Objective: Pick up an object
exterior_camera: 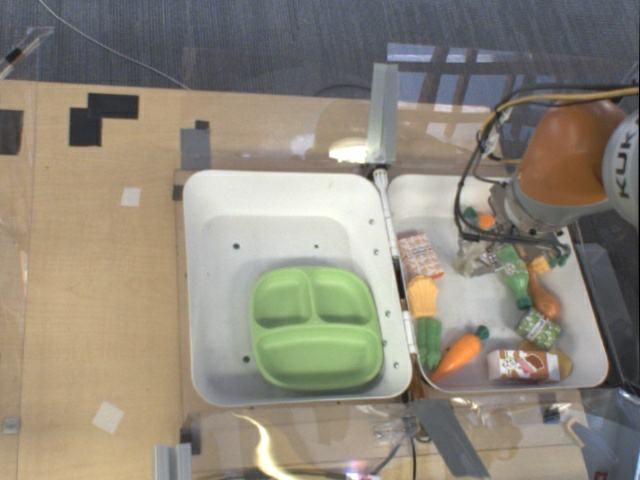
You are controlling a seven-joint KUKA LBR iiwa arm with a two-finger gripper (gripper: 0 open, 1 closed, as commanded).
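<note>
My gripper (pixel 484 259) hangs low over the back middle of the right bin (pixel 598 363), under the orange wrist band (pixel 563 158). Just right of it lies a green bottle (pixel 516 282), and beyond that a brown sausage-like piece (pixel 545 294). A pink snack packet (pixel 420 255) lies to the gripper's left by the bin's left wall. Below the packet are a yellow corn piece (pixel 423 295), a green cucumber (pixel 429 341) and an orange carrot (pixel 460 353). A small green box (pixel 538 328) and a lying sauce bottle (pixel 523 365) sit at the front right. I see nothing clearly held.
The left bin (pixel 220 218) holds a green divided plate (pixel 316 327) toward its front. A ridge (pixel 392 258) divides the two bins. Black and yellow cables (pixel 480 158) loop from the arm over the right bin's back. A small orange item (pixel 485 222) lies behind the gripper.
</note>
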